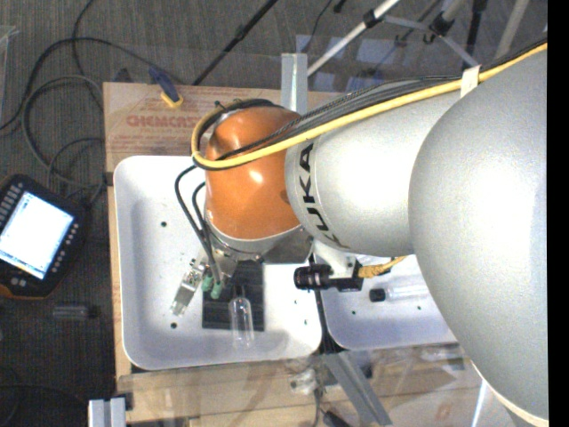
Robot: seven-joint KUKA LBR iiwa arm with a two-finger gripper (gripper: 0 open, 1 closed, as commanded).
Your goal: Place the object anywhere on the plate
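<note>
My arm (pixel 400 212) hung low over the left bin (pixel 142 238), its orange band (pixel 249 181) hiding most of the floor. My gripper (pixel 218 287) sat just above a black block (pixel 244 287) — whether it was open or closed, I could not tell. A clear bulb-shaped object (pixel 240 320) lay against the block's near edge.

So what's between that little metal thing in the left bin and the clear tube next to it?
A black block lies between the metal piece and the clear tube.

Glossy white plastic bin (pixel 147 238); glossy orange band (pixel 249 181)
</note>
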